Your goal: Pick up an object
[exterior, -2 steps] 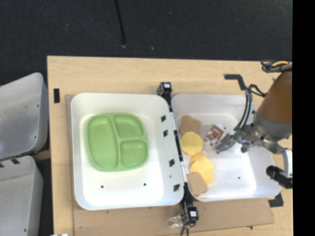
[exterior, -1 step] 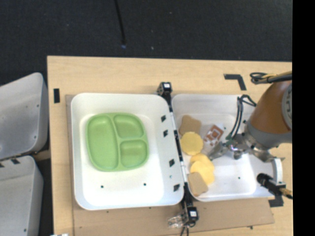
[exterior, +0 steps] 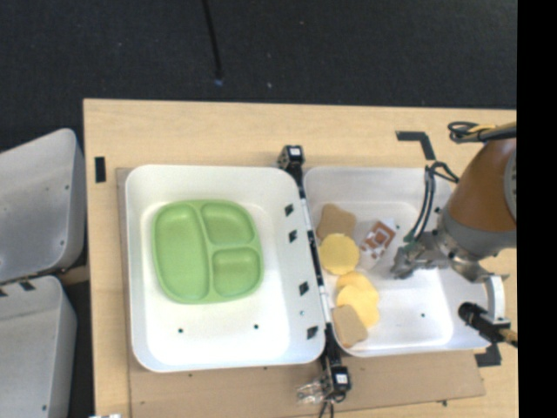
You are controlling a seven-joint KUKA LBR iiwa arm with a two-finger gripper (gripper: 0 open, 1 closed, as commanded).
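In the right bin [exterior: 409, 333] lie several flat food-like pieces along its left side. A tan piece [exterior: 337, 221] lies at the top, a round yellow piece [exterior: 339, 253] below it, then a larger yellow piece [exterior: 359, 299] and a tan slab [exterior: 350, 325] at the bottom. A small red and white packet [exterior: 378, 237] lies near the bin's middle. My gripper [exterior: 406, 263] reaches in from the right and hangs low over the bin floor, just right of the packet and apart from the yellow pieces. Nothing shows between its tips.
The left bin [exterior: 139, 320] holds a green divided plate [exterior: 209, 250]. A black hinge strip [exterior: 307, 251] runs between the two bins. The arm's orange band [exterior: 483, 194] covers the right bin's right side. Grey panels [exterior: 35, 207] stand off the bench at left.
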